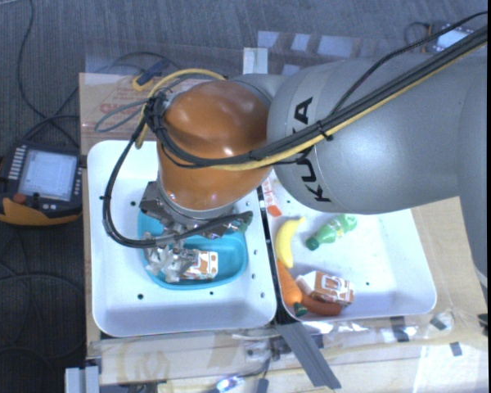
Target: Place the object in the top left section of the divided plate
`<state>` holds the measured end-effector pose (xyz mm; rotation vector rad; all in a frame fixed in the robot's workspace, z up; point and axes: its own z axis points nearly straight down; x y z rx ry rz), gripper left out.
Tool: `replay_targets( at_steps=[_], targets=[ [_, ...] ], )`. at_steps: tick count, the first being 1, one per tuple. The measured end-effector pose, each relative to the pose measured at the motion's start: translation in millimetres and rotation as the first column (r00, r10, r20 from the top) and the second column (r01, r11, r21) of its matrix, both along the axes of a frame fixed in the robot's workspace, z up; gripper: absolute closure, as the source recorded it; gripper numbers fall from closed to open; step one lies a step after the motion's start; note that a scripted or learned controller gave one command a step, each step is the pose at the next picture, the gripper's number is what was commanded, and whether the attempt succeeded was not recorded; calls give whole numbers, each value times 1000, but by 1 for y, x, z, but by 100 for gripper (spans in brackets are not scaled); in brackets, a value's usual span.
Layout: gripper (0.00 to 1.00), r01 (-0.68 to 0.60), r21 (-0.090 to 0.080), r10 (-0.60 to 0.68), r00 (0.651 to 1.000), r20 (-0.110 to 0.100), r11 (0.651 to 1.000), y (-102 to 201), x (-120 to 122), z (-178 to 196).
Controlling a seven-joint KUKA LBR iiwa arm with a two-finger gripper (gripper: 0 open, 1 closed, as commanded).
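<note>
your gripper (173, 250) hangs low over the blue divided plate (233, 260) in the left bin (114, 301), right beside a small orange-and-white carton (203, 263) lying on the plate. you cannot tell its state. next likely calls for a clean lift away. the arm reads "kuka".

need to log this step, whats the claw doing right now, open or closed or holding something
Claw: over the blue divided plastic plate in the left white bin; whether it is open, closed or holding anything cannot be told.
</note>
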<state>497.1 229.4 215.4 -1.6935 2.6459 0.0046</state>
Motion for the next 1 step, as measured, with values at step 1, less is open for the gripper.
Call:
replay_targets(
  at_steps=[1],
  targets=[
    [100, -242, 0, 242, 970, 0, 970, -9, -14, -9]
  ],
)
